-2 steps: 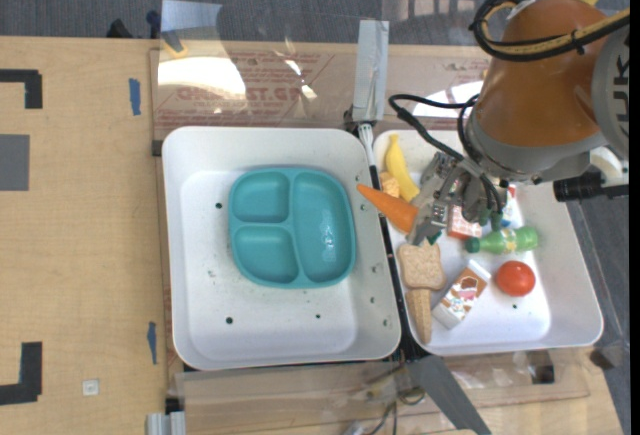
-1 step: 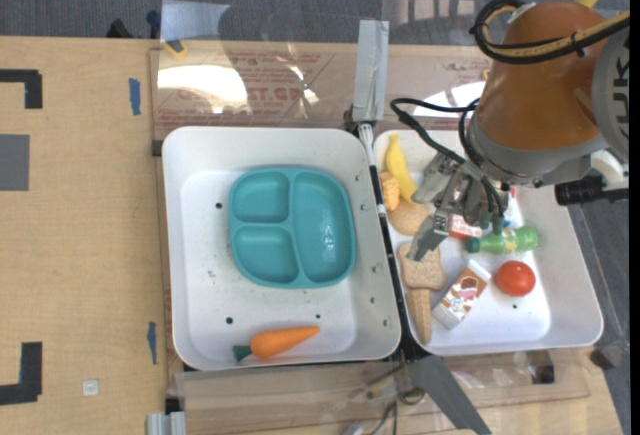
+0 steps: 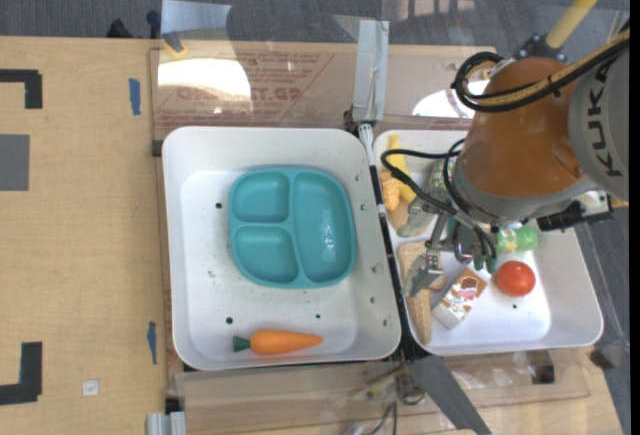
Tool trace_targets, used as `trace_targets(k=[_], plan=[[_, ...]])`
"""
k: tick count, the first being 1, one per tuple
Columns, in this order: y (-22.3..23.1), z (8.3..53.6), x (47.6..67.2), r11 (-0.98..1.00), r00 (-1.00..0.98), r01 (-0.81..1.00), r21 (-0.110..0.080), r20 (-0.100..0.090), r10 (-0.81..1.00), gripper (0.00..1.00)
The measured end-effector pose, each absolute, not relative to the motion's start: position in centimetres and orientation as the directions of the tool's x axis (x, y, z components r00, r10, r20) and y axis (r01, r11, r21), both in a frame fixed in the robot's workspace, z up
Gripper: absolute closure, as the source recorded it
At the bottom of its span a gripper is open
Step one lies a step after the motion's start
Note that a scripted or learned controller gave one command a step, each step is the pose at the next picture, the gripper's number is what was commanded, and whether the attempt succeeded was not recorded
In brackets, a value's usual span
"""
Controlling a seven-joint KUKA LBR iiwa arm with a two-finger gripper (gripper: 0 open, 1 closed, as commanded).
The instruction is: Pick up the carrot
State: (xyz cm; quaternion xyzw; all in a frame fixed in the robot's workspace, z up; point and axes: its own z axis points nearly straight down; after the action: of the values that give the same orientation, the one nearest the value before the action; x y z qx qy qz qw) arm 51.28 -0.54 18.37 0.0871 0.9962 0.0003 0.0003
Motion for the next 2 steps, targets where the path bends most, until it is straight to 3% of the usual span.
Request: trace_targets(k=[1,2], plan=[[-3.7,18.5,48.0,0.801,-0.801,0.599,0.0,0.0,0.599,0.0],[-1.9,18.5,55.6,0.893,-0.893,0.45,0.002,-0.006,0.45,0.0]])
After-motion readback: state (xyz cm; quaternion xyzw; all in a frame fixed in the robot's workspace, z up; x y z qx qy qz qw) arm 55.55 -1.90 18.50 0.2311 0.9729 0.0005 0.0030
